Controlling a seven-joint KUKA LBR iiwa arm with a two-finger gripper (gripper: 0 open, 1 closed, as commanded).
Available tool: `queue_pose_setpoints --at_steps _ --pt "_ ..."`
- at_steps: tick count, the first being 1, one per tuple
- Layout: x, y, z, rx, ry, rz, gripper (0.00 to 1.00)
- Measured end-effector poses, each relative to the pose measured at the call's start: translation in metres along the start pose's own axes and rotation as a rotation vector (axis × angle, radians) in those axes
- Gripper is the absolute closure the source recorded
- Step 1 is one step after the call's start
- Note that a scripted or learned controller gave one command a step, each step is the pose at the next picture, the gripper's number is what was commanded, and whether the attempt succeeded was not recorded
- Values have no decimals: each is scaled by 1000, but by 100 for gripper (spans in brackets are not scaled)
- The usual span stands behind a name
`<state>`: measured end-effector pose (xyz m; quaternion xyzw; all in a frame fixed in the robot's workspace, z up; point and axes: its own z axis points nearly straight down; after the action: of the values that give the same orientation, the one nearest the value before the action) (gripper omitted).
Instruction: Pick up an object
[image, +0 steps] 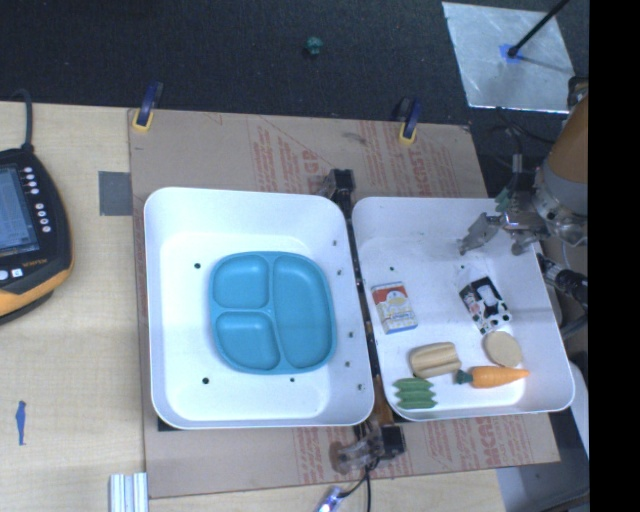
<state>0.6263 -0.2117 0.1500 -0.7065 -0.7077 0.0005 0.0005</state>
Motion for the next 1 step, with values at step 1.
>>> queue_pose_setpoints --at_steps 1 --pt "20 -73 34 4 0 -4 0"
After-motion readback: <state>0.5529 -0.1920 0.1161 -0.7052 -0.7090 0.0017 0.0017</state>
